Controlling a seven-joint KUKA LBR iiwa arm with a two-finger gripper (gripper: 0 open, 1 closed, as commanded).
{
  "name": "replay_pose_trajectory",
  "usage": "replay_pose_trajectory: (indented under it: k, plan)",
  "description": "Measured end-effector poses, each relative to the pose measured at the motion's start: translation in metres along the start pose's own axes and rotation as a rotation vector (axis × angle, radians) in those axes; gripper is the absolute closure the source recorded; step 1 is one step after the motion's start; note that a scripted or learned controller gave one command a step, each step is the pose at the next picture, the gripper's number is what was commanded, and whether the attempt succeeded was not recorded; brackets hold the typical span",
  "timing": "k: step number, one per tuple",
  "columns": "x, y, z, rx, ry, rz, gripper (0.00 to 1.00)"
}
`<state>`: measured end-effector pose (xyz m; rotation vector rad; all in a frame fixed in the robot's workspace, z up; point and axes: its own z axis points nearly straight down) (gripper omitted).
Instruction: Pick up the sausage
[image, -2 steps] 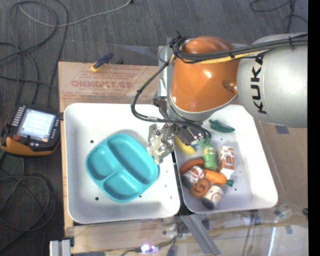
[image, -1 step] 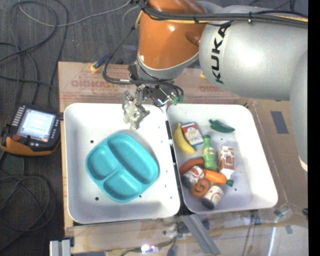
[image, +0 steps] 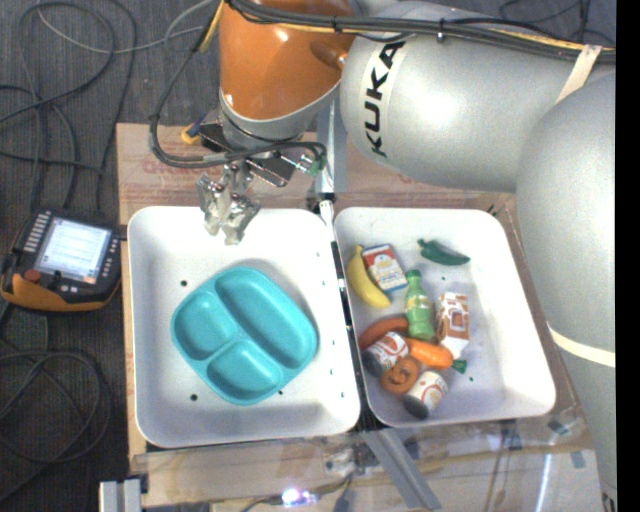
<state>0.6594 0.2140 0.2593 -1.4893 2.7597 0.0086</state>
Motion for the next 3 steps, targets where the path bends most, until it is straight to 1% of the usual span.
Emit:
replay_pose_trajectory:
  k: [1, 2, 3]
  plan:
    - [-0.011, -0.004, 0.028, -0.001, 0.001, -0.364, 1.00]
    - [-0.016, 0.001, 0.020, -0.002, -0.001, -0.746, 1.00]
    - [-0.022, 0.004, 0.031, -0.003, 0.000, -1.020, 1.00]
